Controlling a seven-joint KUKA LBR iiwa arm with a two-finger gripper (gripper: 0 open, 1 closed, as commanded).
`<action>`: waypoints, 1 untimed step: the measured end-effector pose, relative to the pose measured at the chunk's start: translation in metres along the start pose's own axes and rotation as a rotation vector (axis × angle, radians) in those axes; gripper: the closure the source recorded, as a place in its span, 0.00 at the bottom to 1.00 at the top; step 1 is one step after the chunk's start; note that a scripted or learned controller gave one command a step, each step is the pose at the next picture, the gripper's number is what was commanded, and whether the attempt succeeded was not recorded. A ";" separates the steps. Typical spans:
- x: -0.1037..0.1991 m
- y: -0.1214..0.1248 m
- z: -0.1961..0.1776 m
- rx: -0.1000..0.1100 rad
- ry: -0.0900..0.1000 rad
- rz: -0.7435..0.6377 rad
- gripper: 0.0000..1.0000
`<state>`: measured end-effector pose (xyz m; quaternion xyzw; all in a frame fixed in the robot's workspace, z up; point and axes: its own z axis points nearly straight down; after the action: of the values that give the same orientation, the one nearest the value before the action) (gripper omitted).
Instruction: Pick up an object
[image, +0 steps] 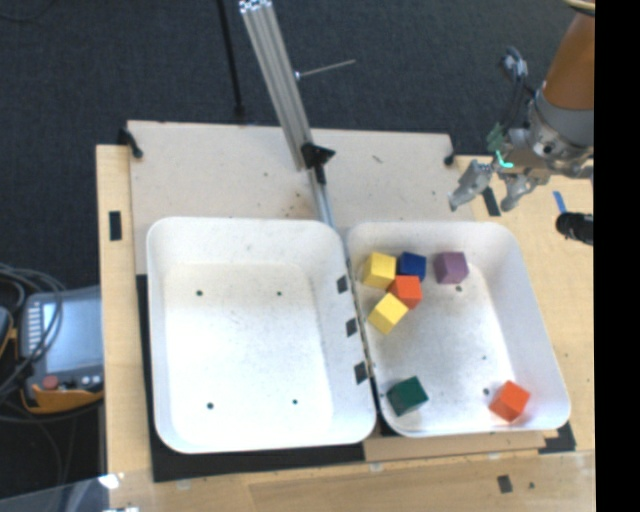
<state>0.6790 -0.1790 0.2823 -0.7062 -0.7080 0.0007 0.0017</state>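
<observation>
White plastic left bin (250, 335), shallow, rounded corners, on the pale wooden counter (115, 300). Right bin (470, 350), same make, holds seven small cubes: two yellow cubes (379, 269) and (388, 312), blue cube (412, 265), orange cube (405, 290), purple cube (451, 267), all clustered at its far end; green cube (407, 395) and a second orange cube (510, 400) at its near end. Gripper (492, 190): above the bin's far right corner, fingers spread apart, grasping nothing, well clear of all cubes.

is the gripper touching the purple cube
Apart. The camera view shows the gripper open above the right bin's far rim, with bare white bin floor between it and the purple cube.
</observation>
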 end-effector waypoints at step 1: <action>-0.002 0.000 -0.003 -0.003 -0.006 -0.001 0.00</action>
<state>0.6792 -0.1808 0.2857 -0.7058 -0.7084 0.0017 -0.0016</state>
